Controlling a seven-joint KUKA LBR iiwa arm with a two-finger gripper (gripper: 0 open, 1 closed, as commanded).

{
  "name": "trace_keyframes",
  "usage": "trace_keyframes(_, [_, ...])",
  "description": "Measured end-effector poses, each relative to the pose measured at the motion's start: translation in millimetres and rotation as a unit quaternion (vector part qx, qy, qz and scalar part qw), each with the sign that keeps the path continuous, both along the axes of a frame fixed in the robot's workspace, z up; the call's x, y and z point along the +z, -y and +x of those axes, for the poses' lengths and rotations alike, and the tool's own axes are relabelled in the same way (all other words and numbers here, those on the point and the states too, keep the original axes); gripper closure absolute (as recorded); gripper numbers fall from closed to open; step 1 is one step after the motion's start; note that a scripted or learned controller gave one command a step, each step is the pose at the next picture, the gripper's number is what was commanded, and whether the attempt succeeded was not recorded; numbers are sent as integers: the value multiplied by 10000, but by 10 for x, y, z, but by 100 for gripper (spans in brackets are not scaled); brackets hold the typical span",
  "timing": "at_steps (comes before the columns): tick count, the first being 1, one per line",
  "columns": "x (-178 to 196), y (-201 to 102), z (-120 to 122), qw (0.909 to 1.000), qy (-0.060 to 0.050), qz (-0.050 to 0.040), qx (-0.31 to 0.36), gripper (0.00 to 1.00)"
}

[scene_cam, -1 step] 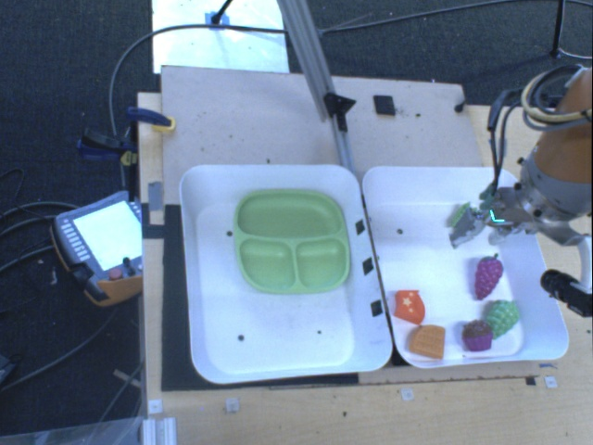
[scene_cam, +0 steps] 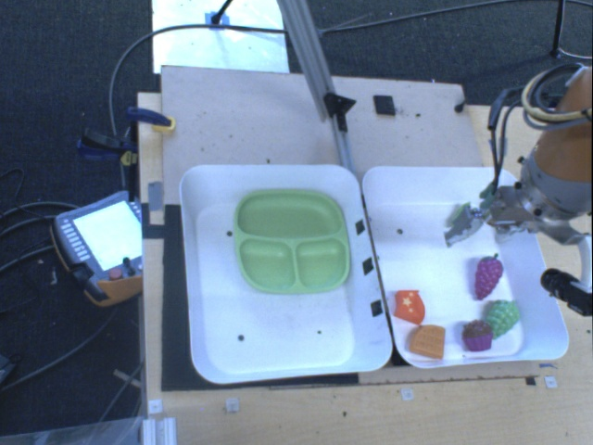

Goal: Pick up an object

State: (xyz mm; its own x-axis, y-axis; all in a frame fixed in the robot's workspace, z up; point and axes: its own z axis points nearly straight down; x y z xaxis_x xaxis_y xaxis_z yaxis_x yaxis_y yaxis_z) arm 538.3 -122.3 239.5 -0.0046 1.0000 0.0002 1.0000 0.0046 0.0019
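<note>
Toy foods, untouched, lie in the right bin [scene_cam: 389, 193]: red piece [scene_cam: 409, 305], orange piece [scene_cam: 427, 341], purple grapes [scene_cam: 488, 275], green grapes [scene_cam: 501, 317]. Above them the end effector [scene_cam: 460, 225] hovers, fingers apparently spread, gripping nothing; the pick remains undone.

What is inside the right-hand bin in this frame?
Right bin: purple grapes, green grapes, a small purple piece, red piece, orange piece. The pincer and arm cover its upper right corner.

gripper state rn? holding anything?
Gripper: over the right bin, above the purple grapes. Nothing visible between its fingers. Open or shut cannot be told.
</note>
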Motion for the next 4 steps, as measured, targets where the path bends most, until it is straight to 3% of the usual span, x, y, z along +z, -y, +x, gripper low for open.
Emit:
trace_keyframes(3, [-1371,137,66,10000,-18,1,-18,0])
trace_keyframes(4, [-1246,135,78,10000,2,-1,-14,100])
